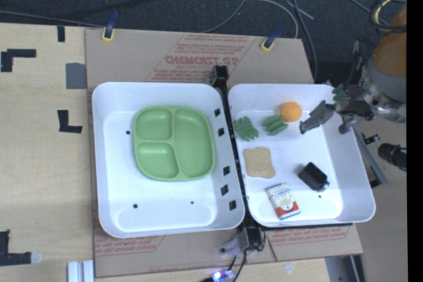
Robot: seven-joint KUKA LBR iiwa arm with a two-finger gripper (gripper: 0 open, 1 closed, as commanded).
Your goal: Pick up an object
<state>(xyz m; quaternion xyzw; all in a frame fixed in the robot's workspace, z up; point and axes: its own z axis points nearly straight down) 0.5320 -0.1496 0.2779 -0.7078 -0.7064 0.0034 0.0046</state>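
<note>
Gripper (328,117) at the right bin's (344,162) upper right rim: I read its 2 fingers as spread apart, 1 dark finger (314,117) angling toward the orange ball (290,111), the other at the rim, with nothing between them. No object is lifted, so I judge the pick not yet begun; approach, closing and lift all remain.

Candidate objects, all lying in the right bin: the orange ball, nearest the gripper; a green leafy piece (275,123) touching or just beside the ball; a second green piece (246,128) near the centre divider; a tan bread slice (258,162); a black block (312,176); a small red-and-white carton (283,200).

Left bin (112,162): 1 green 3-compartment plate (174,143).

Obstruction: I expect the green piece crowding the ball to complicate a clean grasp; the bin rim sits close beneath the fingers.
</note>
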